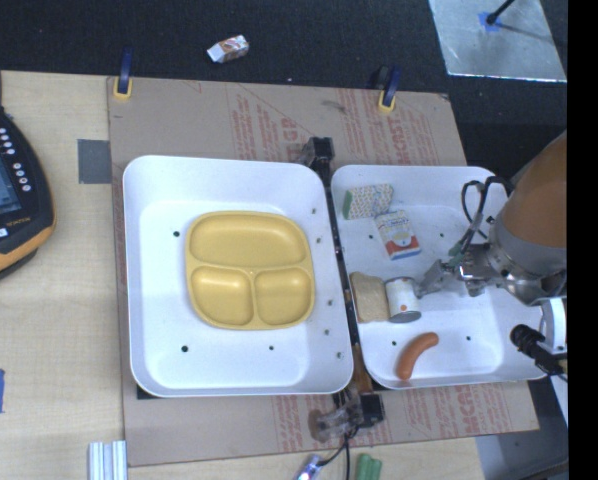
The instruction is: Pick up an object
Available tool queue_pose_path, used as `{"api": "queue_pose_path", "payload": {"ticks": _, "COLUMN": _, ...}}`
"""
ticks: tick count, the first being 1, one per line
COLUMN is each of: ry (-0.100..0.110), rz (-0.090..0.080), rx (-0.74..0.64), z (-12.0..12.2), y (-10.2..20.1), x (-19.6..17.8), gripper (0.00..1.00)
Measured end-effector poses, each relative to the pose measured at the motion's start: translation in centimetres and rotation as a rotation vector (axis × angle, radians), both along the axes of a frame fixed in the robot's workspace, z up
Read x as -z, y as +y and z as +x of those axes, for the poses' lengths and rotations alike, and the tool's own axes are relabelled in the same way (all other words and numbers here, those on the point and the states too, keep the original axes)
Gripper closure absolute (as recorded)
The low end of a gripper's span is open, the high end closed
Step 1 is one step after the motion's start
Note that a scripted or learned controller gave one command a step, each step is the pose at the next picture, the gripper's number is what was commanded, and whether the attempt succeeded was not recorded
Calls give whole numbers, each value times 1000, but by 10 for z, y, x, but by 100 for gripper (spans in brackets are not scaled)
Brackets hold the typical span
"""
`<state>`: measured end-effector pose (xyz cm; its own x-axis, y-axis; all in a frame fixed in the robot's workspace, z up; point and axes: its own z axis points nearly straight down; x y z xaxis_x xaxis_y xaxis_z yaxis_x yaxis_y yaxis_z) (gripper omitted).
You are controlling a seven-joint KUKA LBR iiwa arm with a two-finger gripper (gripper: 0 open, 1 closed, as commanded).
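You see a small silver-grey cylindrical can (402, 299) lying at the middle-left of the right white bin (479, 366), touching a tan sponge-like block (368, 297) on its left. The gripper (447, 272) sits just right of the can — whether it is clenched or released you cannot tell. Below lies an orange sausage (417, 354); above, two small printed packets (382, 217). The left white bin (159, 298) holds a yellow three-compartment plastic plate (249, 268).

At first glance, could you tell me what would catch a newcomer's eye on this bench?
The yellow plate with three compartments stands out, lying in the middle of the left bin. In the right bin, the sausage lies near the front wall, with a small can beside the arm's tool.
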<state>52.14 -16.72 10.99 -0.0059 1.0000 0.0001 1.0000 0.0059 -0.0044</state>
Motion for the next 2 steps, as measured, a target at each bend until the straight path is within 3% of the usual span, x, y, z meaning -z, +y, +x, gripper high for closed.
{"api": "queue_pose_path", "payload": {"ticks": 1, "ry": -8, "rz": -10, "rx": 5, "z": -44, "y": 48, "x": 17, "gripper": 0}}
{"api": "queue_pose_path", "payload": {"ticks": 2, "ry": -3, "rz": 0, "rx": 4, "z": 44, "y": 33, "x": 18, "gripper": 0}}
